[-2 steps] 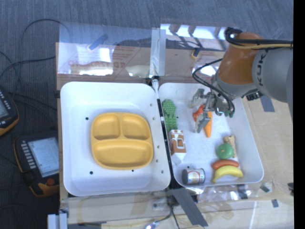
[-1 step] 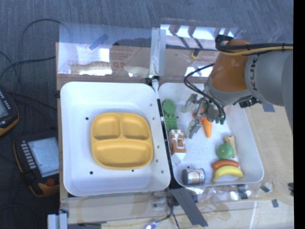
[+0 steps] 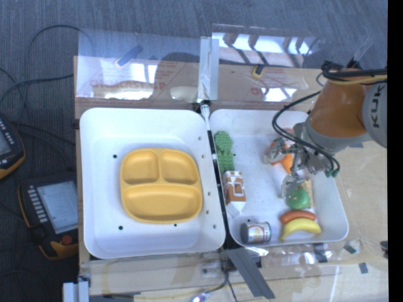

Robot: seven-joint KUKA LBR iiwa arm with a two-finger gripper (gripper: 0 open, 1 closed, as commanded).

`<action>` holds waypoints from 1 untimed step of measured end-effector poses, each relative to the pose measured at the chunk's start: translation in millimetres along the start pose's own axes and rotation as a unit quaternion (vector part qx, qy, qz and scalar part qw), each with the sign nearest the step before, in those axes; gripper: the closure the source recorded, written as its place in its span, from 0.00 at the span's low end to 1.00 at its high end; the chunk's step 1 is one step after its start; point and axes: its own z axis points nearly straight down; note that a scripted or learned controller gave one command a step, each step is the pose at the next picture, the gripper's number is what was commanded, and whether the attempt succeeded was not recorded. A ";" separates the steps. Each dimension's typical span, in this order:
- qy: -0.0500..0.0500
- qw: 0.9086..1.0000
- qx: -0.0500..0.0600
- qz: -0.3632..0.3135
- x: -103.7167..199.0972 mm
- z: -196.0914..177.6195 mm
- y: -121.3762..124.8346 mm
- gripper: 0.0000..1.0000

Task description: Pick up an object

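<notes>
Right now your gripper (image 3: 296, 180) hangs just above the green object (image 3: 298, 198); whether it pinches anything, you cannot tell.

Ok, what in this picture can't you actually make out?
- Gripper in the camera view: the wrist above it hides whether it grips anything.
- Green item beneath it: partly covered, kind unclear.
- Orange item beside the arm: partly hidden, too small to name.
- Can label: too small to read.
- Arm: cut off at the right edge.
</notes>
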 end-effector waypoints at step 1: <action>-0.003 1.000 0.000 0.000 -2.4 -11.6 0.3 1.00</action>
